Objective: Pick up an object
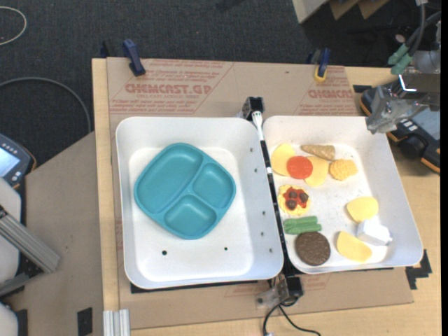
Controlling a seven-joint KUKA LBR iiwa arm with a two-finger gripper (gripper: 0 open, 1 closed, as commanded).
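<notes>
Camera view is showing me the hand [383, 121] hovering over the right bin's [399, 187] upper right rim; I cannot tell its state. Food pieces, including a red disc [300, 166], are lying inside. Beyond, the cardboard-topped desk [175, 82] is standing on dark carpet [56, 26].

We see the bench [210, 82], topped with brown printed board, bearing two white bins: the left bin [133, 208] at nine o'clock, the right bin [399, 208] at three.
</notes>
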